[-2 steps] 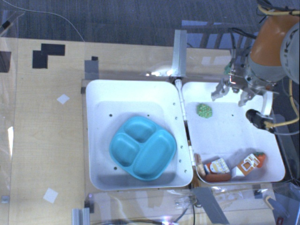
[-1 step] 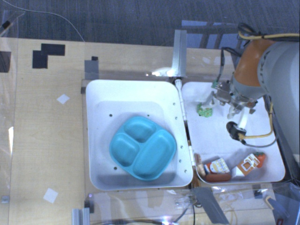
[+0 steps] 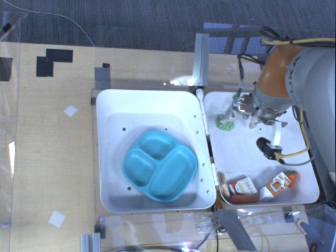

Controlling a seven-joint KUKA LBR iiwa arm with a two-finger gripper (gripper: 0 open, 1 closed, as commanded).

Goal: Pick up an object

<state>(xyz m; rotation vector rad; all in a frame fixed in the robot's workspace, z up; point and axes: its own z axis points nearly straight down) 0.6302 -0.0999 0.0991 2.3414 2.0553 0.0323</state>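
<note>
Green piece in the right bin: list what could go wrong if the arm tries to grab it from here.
The green piece is small and lies near the right bin's left wall, so the fingers might clip the wall or close beside it.

The gripper sits off to its right rather than over it; an uncorrected descent would likely miss.

A black cable hangs below the wrist and could drag through the bin.

Bright, even overhead light; glare on bin rim (image 3: 181, 81) (top edge), soft shadows, slight blur.

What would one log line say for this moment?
arm over right bin | hand near green item | nothing seen held | blue plate in left bin
</note>
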